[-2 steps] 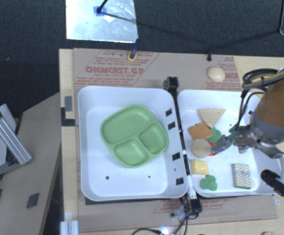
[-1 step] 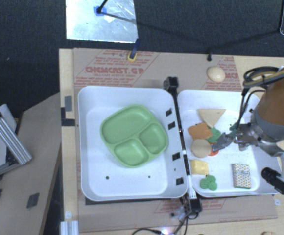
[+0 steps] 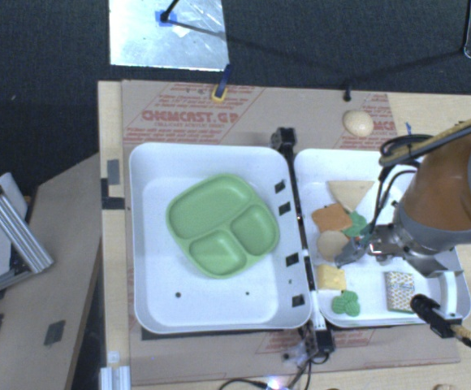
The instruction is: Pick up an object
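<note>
Gripper [image 3: 351, 254] is hanging low in the right bin [image 3: 463, 295], tips over the round tan piece [image 3: 330, 243]; can't tell if anything's being gripped. That piece is looking like light, rigid toy food, smooth and likely slippery, so I'd be taking it across its widest part. It's crowded: orange square [image 3: 330, 217] touching above, green leafy bit [image 3: 355, 224] beside, yellow cube [image 3: 330, 277] just below. Green divided plate [image 3: 222, 226] is sitting in the left bin [image 3: 150, 299], well apart.

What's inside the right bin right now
In the right bin: a tan wedge, orange slab, yellow cube, green broccoli piece and patterned packet. The arm covers the bin's far right.
</note>
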Robot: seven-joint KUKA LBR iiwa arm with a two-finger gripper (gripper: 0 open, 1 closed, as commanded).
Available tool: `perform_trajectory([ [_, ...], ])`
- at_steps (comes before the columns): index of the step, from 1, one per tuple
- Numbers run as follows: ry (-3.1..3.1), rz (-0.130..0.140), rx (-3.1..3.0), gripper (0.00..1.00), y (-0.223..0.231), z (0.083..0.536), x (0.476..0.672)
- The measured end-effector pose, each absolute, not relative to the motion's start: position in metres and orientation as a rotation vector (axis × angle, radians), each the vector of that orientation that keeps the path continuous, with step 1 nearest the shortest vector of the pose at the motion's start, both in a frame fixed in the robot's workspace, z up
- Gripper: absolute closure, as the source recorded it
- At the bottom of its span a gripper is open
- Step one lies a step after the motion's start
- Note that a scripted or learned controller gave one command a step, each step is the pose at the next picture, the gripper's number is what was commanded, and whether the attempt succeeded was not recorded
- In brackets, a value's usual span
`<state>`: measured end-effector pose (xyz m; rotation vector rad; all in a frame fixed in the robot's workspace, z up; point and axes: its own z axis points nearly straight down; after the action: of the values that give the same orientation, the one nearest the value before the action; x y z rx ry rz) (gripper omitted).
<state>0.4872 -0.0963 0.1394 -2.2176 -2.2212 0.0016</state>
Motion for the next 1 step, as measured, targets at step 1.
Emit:
perform_trajectory([
  [1, -2.222, -0.003, -2.224, 0.00, -0.0969, 0.0895, 0.4888],
])
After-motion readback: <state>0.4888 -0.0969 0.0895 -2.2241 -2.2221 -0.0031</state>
